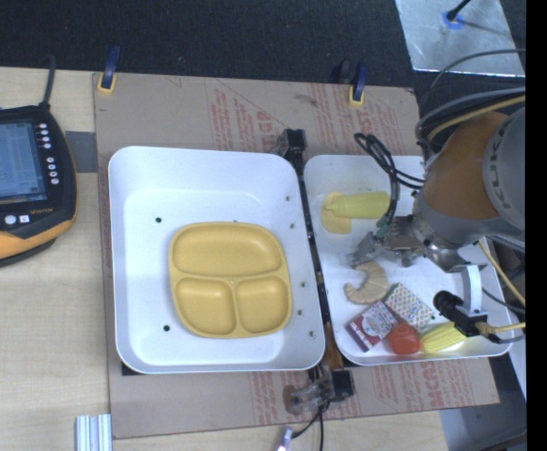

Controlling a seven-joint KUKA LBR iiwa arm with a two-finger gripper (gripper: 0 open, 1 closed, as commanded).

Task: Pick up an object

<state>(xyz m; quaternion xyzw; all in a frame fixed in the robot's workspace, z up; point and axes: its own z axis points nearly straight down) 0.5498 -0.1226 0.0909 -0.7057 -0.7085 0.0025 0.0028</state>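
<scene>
Small items, among them a red packet [375,324] with unreadable print, are piled in the right bin [335,172], where the gripper [375,249] is lowered beside a yellow block [353,209], its grip state indiscernible.

A pale tan, croissant-like piece [367,283] lies flat in the right bin, possibly curved.

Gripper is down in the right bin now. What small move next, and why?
Probably a short descent toward the tan crescent-shaped pastry piece. The gripper sits just above it in the right white bin, between it and the pale yellow block, with nothing visibly held between its fingers.
</scene>
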